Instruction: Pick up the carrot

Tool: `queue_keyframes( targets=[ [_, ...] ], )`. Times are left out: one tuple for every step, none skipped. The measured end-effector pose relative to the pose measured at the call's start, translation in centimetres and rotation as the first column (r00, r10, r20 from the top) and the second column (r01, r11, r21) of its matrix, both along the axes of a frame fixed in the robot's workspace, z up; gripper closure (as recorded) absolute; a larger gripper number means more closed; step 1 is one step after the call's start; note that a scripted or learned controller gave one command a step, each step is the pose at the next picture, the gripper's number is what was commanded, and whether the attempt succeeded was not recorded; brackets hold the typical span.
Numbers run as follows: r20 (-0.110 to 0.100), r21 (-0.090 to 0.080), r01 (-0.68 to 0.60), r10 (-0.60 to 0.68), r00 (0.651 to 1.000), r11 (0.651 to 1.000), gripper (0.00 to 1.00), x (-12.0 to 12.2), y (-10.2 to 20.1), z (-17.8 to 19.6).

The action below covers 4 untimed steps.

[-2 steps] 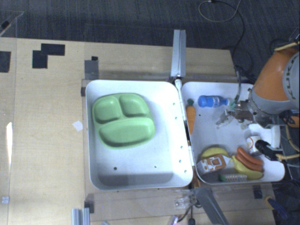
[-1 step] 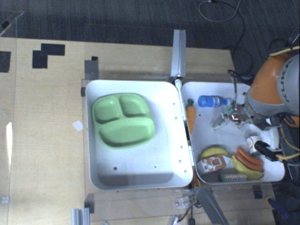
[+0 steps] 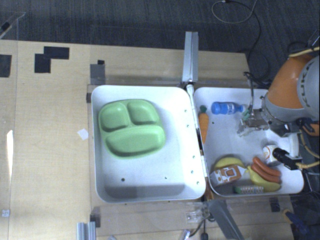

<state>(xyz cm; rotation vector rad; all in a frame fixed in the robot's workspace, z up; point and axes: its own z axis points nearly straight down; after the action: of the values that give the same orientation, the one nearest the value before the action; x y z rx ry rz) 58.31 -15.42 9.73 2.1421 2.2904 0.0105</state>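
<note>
At the front of the right white bin (image 3: 295, 186), yellow and red toy foods (image 3: 252, 174) are lying in a heap. Farther back, the long orange carrot (image 3: 203, 127) is resting against the left wall. The hand (image 3: 250, 123) is hovering well apart; I cannot tell if it is open. It probably needs to move left next.

Pale matt wood-look surface (image 3: 45, 134), two smooth white plastic bins (image 3: 150, 184) with a soft sheen, matt green plastic divided tray (image 3: 131, 128), matt orange carrot (image 3: 203, 126), glossy blue plastic bottle (image 3: 226, 107), brushed metal rail (image 3: 190, 59) at twelve o'clock, dark ribbed floor matting (image 3: 125, 9)
</note>
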Motion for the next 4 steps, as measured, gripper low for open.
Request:
queue_keyframes(
  targets=[
    [-0.010,0.000,-0.037,0.037,0.999,0.999,1.00,-3.5,3.5,7.4],
    [-0.014,-0.001,0.086,-0.086,0.996,0.996,1.00,-4.9,11.3,8.4],
    [-0.013,-0.001,0.015,-0.015,1.000,1.000,1.00,-6.7,16.2,10.2],
    [-0.013,-0.002,0.064,-0.064,0.998,0.998,1.00,0.0,9.0,8.7]
  ],
)
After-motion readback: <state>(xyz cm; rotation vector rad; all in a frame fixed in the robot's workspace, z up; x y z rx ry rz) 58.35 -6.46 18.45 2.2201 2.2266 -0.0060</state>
